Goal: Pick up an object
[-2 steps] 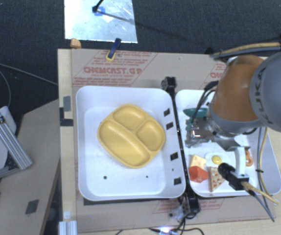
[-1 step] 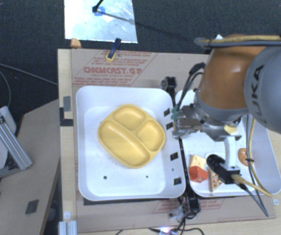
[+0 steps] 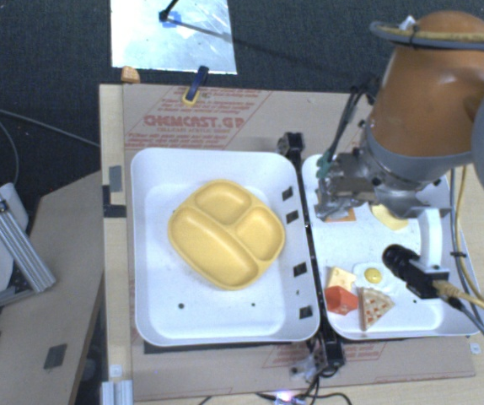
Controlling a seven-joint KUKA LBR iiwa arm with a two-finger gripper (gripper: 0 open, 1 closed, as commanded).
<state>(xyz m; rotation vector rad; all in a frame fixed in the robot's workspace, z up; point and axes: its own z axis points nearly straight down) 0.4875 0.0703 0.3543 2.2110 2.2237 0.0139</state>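
Camera view puts the pincer [image 3: 333, 194] low in the right bin [image 3: 343, 323]; its opening I cannot tell. Toy foods [image 3: 356, 292] lie near; centre over one before closing.

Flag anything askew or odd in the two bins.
The yellow divided plate lies rotated at an angle in the left bin, not square to its walls. The toy food in the right bin just lies scattered.
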